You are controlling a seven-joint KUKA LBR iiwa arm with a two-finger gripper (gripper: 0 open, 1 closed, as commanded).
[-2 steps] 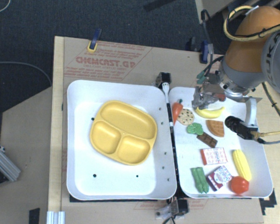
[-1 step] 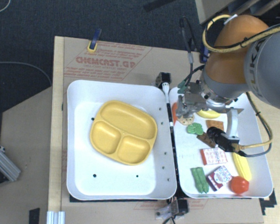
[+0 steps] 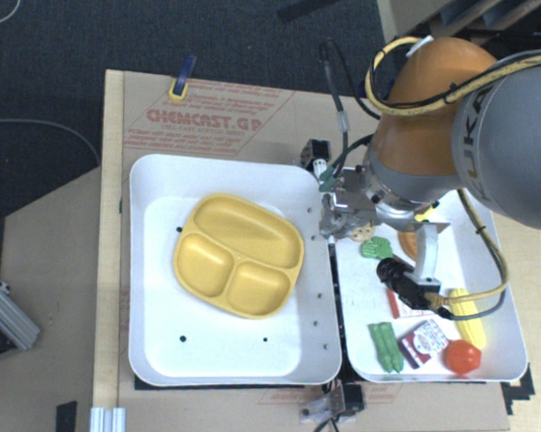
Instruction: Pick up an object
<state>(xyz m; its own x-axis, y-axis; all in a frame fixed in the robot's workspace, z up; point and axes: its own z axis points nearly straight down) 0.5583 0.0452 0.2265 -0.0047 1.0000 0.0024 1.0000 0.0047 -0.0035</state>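
Lying in the right bin (image 3: 512, 358) are the small things on offer for picking: a green pod-shaped piece (image 3: 385, 346) near the front wall, a red-and-white packet (image 3: 426, 341) just beside it, a red tomato-like ball (image 3: 463, 358) at the front right corner, and a yellow banana-shaped piece (image 3: 469, 322) just behind that ball. Farther back in the same bin sit a small green item (image 3: 377, 249) and an orange-brown piece (image 3: 407, 242) (both partly covered by the arm). The gripper (image 3: 355, 216) hangs over the bin's back left corner, close to the wall shared with the left bin (image 3: 141, 246); whether it is open or closed cannot be told from here, and nothing is seen held in it. Left of the right bin, a yellow divided tray (image 3: 238, 255) rests in the left bin.
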